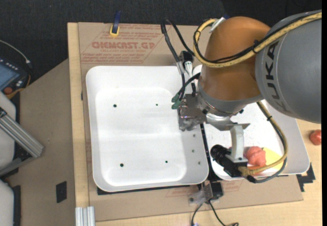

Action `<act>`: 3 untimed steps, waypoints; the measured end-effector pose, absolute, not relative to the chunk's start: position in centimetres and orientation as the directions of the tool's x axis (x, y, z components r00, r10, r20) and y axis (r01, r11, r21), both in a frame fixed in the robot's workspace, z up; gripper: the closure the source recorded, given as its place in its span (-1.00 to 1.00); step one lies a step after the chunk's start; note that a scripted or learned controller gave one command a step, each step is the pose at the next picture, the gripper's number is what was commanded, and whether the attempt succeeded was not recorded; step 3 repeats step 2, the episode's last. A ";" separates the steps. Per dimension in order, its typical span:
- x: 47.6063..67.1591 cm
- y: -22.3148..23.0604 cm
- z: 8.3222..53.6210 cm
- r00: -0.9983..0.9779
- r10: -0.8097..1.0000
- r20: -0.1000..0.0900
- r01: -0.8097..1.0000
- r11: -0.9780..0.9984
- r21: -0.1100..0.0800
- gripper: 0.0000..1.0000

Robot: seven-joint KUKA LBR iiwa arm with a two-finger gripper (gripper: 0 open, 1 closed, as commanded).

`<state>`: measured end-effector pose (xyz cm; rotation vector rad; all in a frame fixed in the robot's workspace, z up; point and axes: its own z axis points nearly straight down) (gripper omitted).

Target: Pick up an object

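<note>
Hanging low over the seam between the 2 bins, the gripper [190, 117] sits at about the middle of the frame, tucked under the arm's broad orange band [230, 61], which hides much of what lies below it. Whether the gripper is open or closed I cannot tell, and nothing can be seen held in it. The 1 clear candidate for the pick is a small pink object [255, 155], lumpy and rounded, lying in the right bin [265, 123] toward the lower right of the frame, near that bin's front edge. In the picture it lies to the right of the gripper and below it, well apart from it. Its shape is too compact to give a clear long axis, so the approach angle probably matters less than centring over it. A bit of yellow shows just to its right, but I cannot tell whether that is a second object or cable. The left bin [138, 133] has a white floor marked by 4 small dark dots. My judgement is that the pick is not yet begun: the coming move calls for a shift toward the lower right, then a descent onto the pink object. A small orange-red thing [316, 137] lies outside the bins at the right edge.
</note>
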<state>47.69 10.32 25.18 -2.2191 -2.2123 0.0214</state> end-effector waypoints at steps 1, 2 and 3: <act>49.2 17.5 25.4 -0.007 1.000 0.003 1.000 0.007 0.001 1.00; 54.7 16.5 25.4 0.002 1.000 0.000 1.000 -0.002 0.004 1.00; 54.7 16.5 25.4 0.002 1.000 0.000 1.000 -0.002 0.004 1.00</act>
